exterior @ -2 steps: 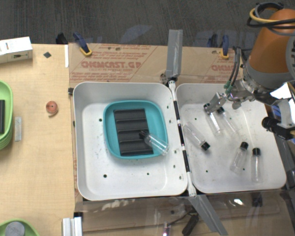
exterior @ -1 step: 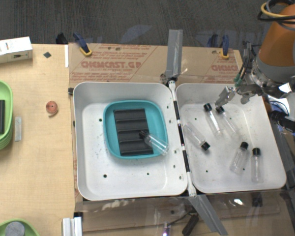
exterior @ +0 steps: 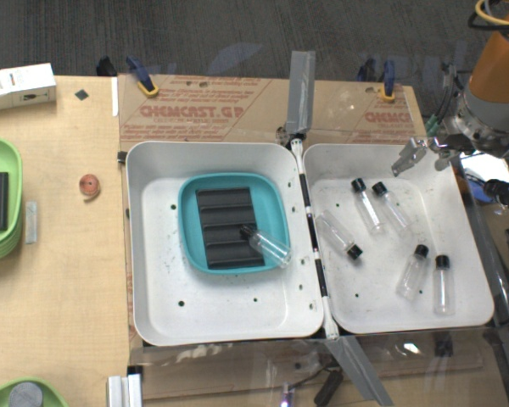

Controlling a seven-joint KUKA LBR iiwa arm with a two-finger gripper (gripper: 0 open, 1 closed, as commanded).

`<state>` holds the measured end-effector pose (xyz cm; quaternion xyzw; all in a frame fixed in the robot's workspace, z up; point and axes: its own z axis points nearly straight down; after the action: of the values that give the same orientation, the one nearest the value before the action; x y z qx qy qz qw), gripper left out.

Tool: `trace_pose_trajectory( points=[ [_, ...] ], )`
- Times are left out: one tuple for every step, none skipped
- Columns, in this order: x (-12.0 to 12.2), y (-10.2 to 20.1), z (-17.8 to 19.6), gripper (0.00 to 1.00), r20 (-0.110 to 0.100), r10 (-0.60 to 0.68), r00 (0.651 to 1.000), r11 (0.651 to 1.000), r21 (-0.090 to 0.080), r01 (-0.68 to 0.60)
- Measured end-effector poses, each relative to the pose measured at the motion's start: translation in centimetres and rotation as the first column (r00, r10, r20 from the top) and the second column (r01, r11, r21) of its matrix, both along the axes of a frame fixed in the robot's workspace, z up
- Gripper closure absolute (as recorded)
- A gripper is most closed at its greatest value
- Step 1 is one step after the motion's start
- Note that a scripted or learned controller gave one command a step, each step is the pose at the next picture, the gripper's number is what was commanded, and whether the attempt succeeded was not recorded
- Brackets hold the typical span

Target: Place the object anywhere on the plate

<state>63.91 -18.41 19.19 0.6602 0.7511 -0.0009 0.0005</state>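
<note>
A teal plate (exterior: 189, 219) lies in the left bin (exterior: 153, 303) and carries a black ridged insert (exterior: 225, 227). One clear vial with a black cap (exterior: 265, 243) lies on the plate's right side, partly on the insert and tilted toward the plate's lower right corner. My gripper (exterior: 420, 153) hovers over the far edge of the right bin (exterior: 471, 312), well to the right of the plate and apart from the vial. Nothing shows in the gripper.
Several more clear vials with black caps lie scattered in the right bin, among them one vial (exterior: 366, 203) near its middle and another vial (exterior: 442, 283) at the front right. A grey divider post (exterior: 300, 91) stands behind the bins. A green tray (exterior: 0, 197) sits at the far left.
</note>
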Motion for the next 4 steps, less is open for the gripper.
trace_pose_trajectory(
  points=[
    [-1.1, -3.8, 7.6, 0.00, 0.001, -0.014, 1.000, 1.000, 0.000, 0.014],
    [0.1, -3.8, 22.7, 0.00, 0.000, 0.035, 0.999, 0.999, 0.000, -0.035],
    [1.4, -3.8, 24.9, 0.00, 0.000, 0.038, 0.999, 0.999, 0.000, -0.038],
    [2.1, -3.7, 24.9, 0.00, 0.000, 0.000, 1.000, 1.000, 0.000, 0.000]
  ],
)
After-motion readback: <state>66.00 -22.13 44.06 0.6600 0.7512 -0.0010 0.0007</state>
